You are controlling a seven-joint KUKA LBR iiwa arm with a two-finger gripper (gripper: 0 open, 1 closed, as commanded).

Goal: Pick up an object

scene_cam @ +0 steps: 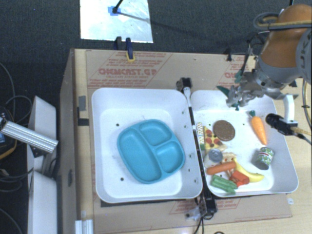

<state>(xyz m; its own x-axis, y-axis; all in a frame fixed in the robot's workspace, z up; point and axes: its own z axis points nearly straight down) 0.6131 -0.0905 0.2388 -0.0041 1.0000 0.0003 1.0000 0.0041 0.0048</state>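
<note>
My gripper (237, 100) hangs over the back edge of the right bin (287, 177), pointing down, with nothing visibly in it. Below and left of it lies a brown round disc (224, 129). An orange carrot (258, 128) lies to the gripper's lower right. Nearer the front of the bin are a small green-labelled can (263, 157), a yellow banana (249, 174), an orange sausage (221, 167), a red piece (239, 178) and a green pepper (223, 183). A colourful food piece (210, 140) and a small grey-blue item (215, 154) sit by the bin's left wall.
The left bin (105, 130) holds a blue divided plate (151, 150). A black divider with a clamp (185, 85) runs between the bins. The orange-banded arm (287, 33) comes in from the upper right. Brown board (146, 67) lies behind the bins.
</note>
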